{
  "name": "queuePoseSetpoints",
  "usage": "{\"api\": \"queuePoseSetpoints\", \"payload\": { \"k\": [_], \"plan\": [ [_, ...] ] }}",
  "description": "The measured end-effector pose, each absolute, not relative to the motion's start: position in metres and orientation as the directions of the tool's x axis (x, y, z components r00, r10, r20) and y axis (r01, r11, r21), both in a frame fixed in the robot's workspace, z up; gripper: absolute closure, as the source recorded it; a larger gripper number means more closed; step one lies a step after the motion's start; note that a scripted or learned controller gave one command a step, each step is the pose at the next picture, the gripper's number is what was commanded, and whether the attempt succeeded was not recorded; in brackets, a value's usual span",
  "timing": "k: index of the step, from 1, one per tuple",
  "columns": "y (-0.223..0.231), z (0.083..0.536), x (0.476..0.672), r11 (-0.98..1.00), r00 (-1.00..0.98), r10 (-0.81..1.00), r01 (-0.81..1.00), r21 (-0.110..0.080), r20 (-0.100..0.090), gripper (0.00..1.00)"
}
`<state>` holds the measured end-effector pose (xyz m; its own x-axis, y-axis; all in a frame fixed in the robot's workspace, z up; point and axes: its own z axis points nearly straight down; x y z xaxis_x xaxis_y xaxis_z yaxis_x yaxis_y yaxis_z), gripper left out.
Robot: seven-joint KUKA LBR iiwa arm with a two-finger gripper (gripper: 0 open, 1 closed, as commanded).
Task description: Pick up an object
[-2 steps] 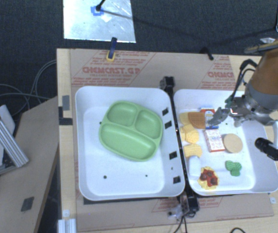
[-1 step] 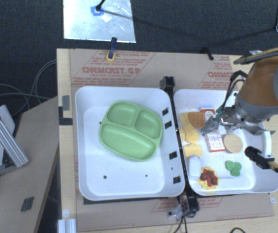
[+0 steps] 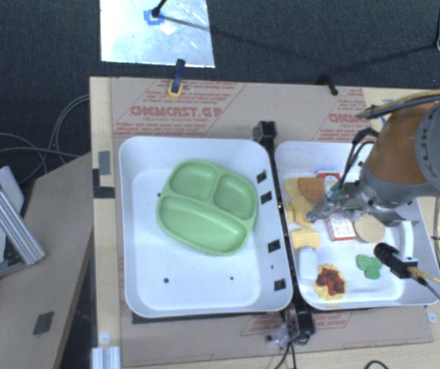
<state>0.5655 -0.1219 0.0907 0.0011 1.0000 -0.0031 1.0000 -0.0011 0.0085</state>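
Down in the right bin [image 3: 296, 154], the gripper [image 3: 333, 204] sits low among scattered toy food, near the wall shared with the left bin [image 3: 127, 229].

Whether it is spread or pressed together I cannot tell; the wrist blurs it. What looks like a red-and-white card [image 3: 341, 226] lies just beside it, a tan wedge [image 3: 309, 188] and yellow pieces [image 3: 306, 239] crowd the dividing wall, and a pale disc [image 3: 369, 229] lies by the arm's edge. A green piece [image 3: 368, 264] and a red-and-yellow piece [image 3: 329, 280] lie near the front rim. The left bin holds a green divided plate [image 3: 208, 206], with bare floor along its front.
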Motion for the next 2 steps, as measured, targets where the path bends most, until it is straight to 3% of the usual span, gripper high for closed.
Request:
{"api": "queuePoseSetpoints", "payload": {
  "k": [1, 2],
  "plan": [
    [-0.1237, 0.0929, 0.5710, 0.000, 0.000, 1.000, 1.000, 0.015, -0.004, 0.00],
    [-0.1221, 0.1013, 0.5716, 0.001, -0.001, 1.000, 1.000, 0.017, -0.001, 1.00]
  ]
}}
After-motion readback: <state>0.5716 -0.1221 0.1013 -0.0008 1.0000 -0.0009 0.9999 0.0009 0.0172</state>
